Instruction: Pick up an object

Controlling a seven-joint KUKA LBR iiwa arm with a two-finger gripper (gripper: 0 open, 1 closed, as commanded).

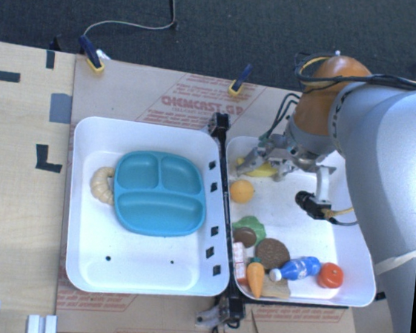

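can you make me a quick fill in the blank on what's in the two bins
1. The blue divided plate lies in the ____ bin.
2. The gripper hangs over a ____ object at the right bin's far end.
3. The carrot lies at the right bin's ____ edge.
4. The orange ball sits beside the ____ between the bins.

Missing words: left; yellow; near; divider

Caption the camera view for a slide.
Hand low over a yellow item in the right bin; blue tray in the left.
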